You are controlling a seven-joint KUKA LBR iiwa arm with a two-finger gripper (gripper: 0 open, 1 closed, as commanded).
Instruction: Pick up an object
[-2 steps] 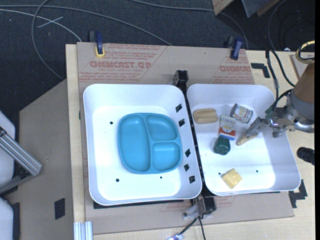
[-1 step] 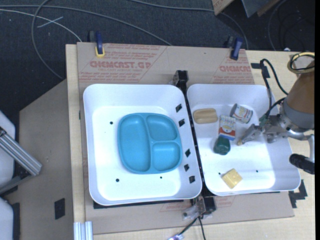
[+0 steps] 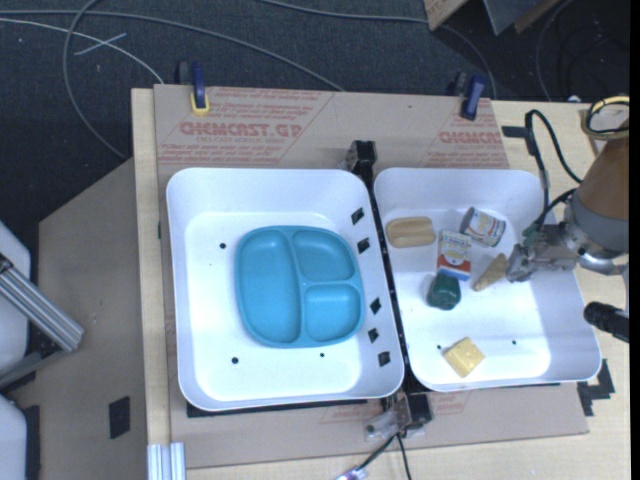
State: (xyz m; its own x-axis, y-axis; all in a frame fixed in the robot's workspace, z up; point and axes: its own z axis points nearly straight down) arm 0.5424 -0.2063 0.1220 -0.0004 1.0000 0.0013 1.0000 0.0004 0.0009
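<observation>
From the fixed camera over the bench, the arm leans in from the right, its gripper low inside the right bin, close to that bin's right wall. The metal clutter at the wrist hides the fingertips, so I cannot tell whether they are spread or closed, and nothing is plainly caught between them.

A tan wedge-shaped piece lies just beside the gripper, perhaps touching it; I cannot say which. It looks like the thing being gone after. Near it, toward the bin's middle, sit a small red-and-white carton and a dark green block, almost touching each other. A crumpled silver packet rests nearer the far wall, a tan bread-like oval lies by the left wall, and a yellow sponge-like cube sits alone near the front edge.

The left bin carries a blue divided plate in its centre.

As I judge it, the pick is not yet done: everything lies flat on the bin floor, nothing is lifted. What remains is a firm grip and a lift.

Room is tight where the gripper works, with the right wall close behind and the carton and green block just ahead. The front of the right bin around the yellow cube is open, as is the floor around the plate.
</observation>
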